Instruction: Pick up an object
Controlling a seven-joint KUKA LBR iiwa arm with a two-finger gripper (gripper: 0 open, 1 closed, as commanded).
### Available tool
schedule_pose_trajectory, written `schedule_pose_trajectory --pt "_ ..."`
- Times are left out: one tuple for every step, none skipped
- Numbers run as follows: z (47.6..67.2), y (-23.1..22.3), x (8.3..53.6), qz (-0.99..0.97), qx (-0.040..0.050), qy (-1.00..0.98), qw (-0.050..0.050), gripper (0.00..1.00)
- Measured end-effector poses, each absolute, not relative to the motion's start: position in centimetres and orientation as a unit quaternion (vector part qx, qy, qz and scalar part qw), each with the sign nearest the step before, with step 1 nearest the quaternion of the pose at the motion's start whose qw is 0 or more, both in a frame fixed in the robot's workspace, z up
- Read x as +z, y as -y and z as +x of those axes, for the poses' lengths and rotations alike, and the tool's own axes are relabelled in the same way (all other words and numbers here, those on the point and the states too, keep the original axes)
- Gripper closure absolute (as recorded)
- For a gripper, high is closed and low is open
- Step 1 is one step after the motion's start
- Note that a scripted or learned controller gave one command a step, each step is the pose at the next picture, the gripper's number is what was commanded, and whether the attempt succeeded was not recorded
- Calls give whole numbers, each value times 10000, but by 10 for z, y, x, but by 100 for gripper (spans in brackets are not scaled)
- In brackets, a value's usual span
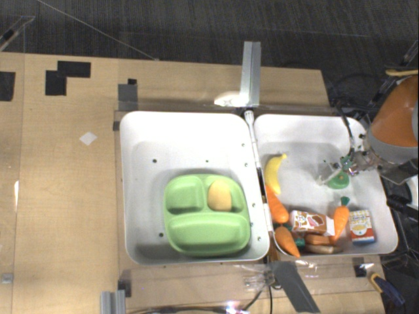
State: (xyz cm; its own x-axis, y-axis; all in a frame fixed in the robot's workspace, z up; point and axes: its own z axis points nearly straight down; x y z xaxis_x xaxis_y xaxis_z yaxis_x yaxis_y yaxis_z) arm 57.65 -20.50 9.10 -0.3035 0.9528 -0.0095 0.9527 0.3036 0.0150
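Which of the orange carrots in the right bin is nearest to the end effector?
The carrot standing between the two small cartons, just below the end effector. The other two carrots lie along the bin's left side, farther away.

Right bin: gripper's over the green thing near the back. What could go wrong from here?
1. The gripper sits at a small green object; it looks low and flat, so a grasp may slip off.
2. The front of the right bin is crowded: carrots, a brown carton and a small juice box touch or overlap, so a pick there could drag neighbours.
3. The banana lies against the divider, leaving little room on that side.
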Motion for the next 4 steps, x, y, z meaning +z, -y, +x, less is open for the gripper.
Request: schedule_pose_trajectory --pt "568 200 91 6358 34 -7718 87 0" --pt "570 198 105 6330 57 -7740 103 100" --pt "580 140 215 6850 15 -7286 27 100" --pt "579 130 250 7118 13 -7023 23 100"
